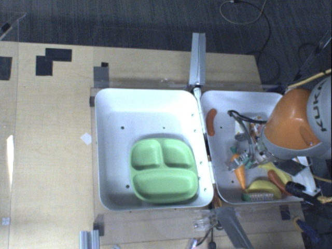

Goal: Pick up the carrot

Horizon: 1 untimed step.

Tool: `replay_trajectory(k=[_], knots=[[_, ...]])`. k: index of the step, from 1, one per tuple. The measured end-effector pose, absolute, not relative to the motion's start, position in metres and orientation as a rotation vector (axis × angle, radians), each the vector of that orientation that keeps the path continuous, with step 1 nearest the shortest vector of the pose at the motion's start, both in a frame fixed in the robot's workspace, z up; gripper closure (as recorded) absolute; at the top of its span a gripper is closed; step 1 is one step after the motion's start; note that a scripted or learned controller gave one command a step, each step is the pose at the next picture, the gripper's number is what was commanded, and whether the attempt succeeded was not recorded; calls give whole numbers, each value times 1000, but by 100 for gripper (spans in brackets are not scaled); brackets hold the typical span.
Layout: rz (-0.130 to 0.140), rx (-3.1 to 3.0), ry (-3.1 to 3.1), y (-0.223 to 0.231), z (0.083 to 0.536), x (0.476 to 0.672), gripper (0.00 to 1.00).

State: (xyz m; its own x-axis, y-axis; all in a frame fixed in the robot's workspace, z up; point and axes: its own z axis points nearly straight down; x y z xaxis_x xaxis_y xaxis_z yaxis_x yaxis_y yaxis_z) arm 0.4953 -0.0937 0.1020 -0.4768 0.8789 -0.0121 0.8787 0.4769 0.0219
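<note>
The carrot (240,177) is a small orange tapered piece lying in the right bin (220,139), near its front, pointing toward the front rim. My gripper (241,160) is low inside that bin, directly behind the carrot's upper end and touching or nearly touching it. The wrist's cables and the orange band (290,121) hide much of the gripper.
A red sausage (211,122) lies by the right bin's left wall. Yellow and orange toy foods (270,183) and a corn cob (259,195) crowd the front right corner beside the carrot. The left bin (119,118) holds a green divided plate (164,169).
</note>
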Motion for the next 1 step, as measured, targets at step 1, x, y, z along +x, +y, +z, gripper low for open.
replay_trajectory(k=[1], knots=[[5,1638,2675,-99,92,517,100]])
